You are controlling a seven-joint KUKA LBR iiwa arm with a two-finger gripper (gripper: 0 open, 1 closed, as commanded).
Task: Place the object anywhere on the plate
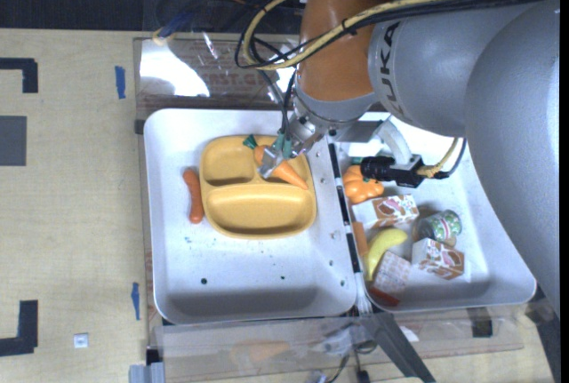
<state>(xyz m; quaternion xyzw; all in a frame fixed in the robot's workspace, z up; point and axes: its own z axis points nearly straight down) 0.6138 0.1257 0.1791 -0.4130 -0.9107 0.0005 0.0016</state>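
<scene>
Camera view first, from the near edge: we see the right bin [498, 266] crowded with toy food, a yellow banana [384, 246] beside two small printed cartons [438, 258] and a tin [447, 223], with an orange pumpkin-like piece [359, 187] farther back. We judge these to be waiting stock, heaped so one can be drawn at a time.

Moving left, the left bin [178, 283] carries the yellow divided plate [258, 211], set near its centre so there is room to come down on it from above. A red-orange sausage [194, 195] lies in the bin just beside the plate's left rim, off the plate.

Farther back, the gripper [283, 148] hangs over the plate's far right compartment, and the toy carrot [283, 168] sits directly under it, its orange body resting on the plate's far right edge. We cannot tell whether the fingers are clenched on the carrot or have let go; the view is too small there. We judge the placing as nearly complete.

Beyond the bins lie a pale wooden bench [71, 195], a clear sheet, cables and a dark floor.
</scene>
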